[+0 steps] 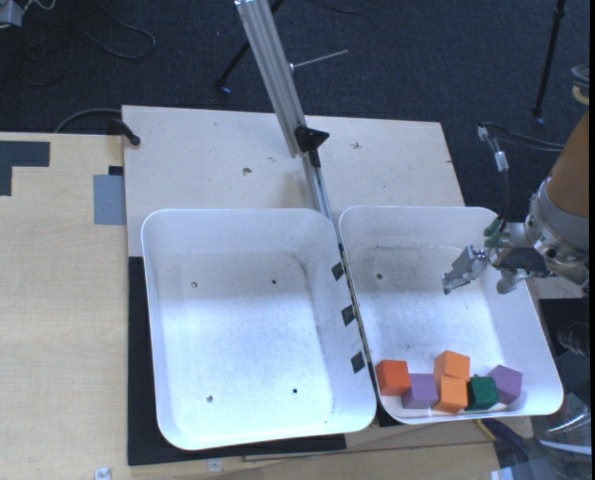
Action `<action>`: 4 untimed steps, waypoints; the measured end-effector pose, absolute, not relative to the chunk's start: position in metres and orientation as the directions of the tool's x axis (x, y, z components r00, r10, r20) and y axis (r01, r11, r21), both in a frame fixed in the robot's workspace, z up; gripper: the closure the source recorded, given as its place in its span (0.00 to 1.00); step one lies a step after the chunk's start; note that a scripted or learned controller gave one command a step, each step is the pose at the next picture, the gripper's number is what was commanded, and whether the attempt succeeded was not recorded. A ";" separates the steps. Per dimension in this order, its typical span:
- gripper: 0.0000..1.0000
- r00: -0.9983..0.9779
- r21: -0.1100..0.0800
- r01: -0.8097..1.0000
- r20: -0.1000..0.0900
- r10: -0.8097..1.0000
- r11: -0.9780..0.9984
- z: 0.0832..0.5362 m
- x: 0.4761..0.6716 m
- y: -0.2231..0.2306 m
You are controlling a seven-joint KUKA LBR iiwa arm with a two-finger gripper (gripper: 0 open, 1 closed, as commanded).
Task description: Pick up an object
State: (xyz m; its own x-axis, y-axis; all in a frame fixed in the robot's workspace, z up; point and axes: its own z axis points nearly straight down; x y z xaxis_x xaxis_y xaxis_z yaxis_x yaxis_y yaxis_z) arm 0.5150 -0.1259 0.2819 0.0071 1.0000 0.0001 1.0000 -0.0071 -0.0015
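- Dark floor lies behind a pale bench (277, 153) with two white bins side by side.
- Left bin (177, 238) has bare white walls.
- Right bin (417, 218) has blocks bunched in its near corner.
- Gripper (464, 271) hangs over the right bin, well away from the blocks; I cannot tell its state.
- Orange block (393, 376), purple block (507, 381) and green block (483, 392) touch, so a grab may slip or shove them.
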 end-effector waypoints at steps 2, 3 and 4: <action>0.00 0.002 0.000 1.000 0.001 1.000 -0.002 0.090 0.500 -0.100; 1.00 0.007 -0.001 1.000 0.003 1.000 -0.007 0.103 0.500 -0.101; 1.00 0.012 -0.003 1.000 0.003 1.000 -0.012 0.112 0.500 -0.102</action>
State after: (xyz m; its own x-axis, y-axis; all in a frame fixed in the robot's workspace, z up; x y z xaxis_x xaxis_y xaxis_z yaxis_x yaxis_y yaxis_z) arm 0.4999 -0.1016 0.1118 0.0119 0.9999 0.0034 0.9999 -0.0119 -0.0029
